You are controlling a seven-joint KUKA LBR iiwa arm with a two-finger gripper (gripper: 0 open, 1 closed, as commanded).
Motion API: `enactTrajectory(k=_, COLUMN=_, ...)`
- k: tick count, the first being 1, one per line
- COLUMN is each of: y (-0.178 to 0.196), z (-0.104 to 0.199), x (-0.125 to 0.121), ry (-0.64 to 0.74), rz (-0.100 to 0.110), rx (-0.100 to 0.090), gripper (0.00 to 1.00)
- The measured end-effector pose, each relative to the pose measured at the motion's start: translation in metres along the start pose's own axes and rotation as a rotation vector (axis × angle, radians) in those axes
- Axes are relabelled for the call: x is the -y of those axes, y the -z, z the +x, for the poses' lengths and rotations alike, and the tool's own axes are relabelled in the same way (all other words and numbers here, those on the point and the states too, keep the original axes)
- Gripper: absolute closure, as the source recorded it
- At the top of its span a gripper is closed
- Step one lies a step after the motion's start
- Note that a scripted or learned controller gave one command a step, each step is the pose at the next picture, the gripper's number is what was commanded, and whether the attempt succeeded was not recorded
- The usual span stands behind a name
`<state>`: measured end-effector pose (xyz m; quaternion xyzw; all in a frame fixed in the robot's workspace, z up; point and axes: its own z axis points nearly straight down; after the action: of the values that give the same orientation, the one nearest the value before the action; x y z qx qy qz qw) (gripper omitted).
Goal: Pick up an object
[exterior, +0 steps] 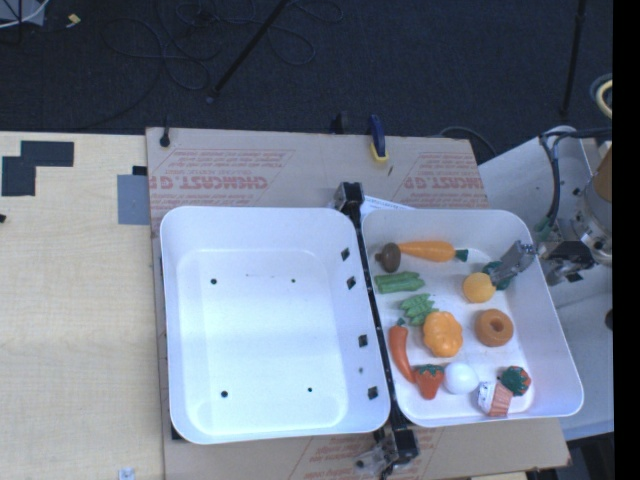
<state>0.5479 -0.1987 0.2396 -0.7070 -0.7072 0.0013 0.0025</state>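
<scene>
We look down at a slant on a pale wood worktop (70, 318) with a sheet of printed cardboard (260, 173) laid on it, and two shallow white bins side by side on the cardboard. Behind the worktop the floor is dark carpet w/ black cables (200, 18) looped across it. A few grey and black patches mark the wood at far left.

The left bin (190, 408) is bare inside apart from small dark dots. The right bin (560, 368) holds toy food: a carrot (430, 251) near the back, long axis running left-right, green stem end pointing right toward the arm; a brown round piece (389, 257) just beside its left tip; green beans (400, 282) below that; a yellow lemon-like ball (478, 288); an orange pepper (442, 333); a brown donut (493, 328); a thin red chili (400, 353) lying roughly front-to-back along the bin's left wall; a strawberry (429, 378); a white ball (460, 377); a small red/white piece and a green/red one at front right, too small to name.

The arm comes in from the right, mostly cut off at the edge; only wrist parts and cables show. The pincer (512, 262) sits low over the right bin's back right area, just beside the yellow ball. It is small and blurred; we can't tell whether it is spread or pressed together, or whether it touches the ball.
</scene>
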Motion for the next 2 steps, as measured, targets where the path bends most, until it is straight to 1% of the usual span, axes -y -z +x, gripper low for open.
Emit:
enactTrajectory(k=1, y=-0.143, z=0.065, x=-0.002, ry=0.002, rz=0.008, rx=-0.004, gripper=0.00)
enactTrajectory(k=2, y=-0.154, z=0.084, x=0.018, ry=-0.002, rz=-0.001, rx=0.001, gripper=0.00)
